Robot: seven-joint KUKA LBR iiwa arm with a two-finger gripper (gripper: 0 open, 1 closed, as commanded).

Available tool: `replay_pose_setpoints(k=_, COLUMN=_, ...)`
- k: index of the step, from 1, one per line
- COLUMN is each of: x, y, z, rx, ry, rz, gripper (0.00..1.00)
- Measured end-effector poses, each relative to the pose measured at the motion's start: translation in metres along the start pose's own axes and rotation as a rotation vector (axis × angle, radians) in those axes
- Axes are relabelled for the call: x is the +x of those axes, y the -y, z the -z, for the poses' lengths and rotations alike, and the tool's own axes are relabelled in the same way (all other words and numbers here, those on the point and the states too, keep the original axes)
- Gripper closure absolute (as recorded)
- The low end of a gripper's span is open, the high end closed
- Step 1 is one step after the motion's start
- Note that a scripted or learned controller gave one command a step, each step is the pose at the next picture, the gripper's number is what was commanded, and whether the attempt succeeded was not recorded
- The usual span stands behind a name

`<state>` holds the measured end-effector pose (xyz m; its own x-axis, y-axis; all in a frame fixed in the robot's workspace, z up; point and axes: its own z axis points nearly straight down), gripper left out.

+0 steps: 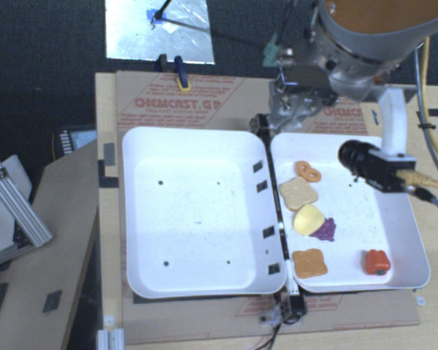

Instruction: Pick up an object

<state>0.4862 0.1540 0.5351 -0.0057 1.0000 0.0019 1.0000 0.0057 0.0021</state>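
Observation:
The right bin [405,224] holds several small food toys. An orange pretzel [307,171] lies nearest the back, with a tan bread slice [298,193] just in front of it. A pale yellow piece [309,219] rests against a purple piece [325,230]. At the front lie an orange-brown toast square [309,263] and a red pepper [377,262]. My gripper [290,114] hangs over the far left corner of the right bin, behind the pretzel and apart from every toy. Nothing shows in its grasp.
The left bin [197,210] sits beside the right one, with a black clip strip [274,195] along the shared wall. A black cylinder on a white bracket [370,164] juts from the arm over the right bin's back half. A foil sheet [160,20] lies beyond the bench.

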Motion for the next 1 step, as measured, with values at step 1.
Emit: replay_pose_setpoints(k=1, x=0.0784, y=-0.053, z=-0.0021, rx=0.001, ry=0.0, rz=0.003, gripper=1.0)
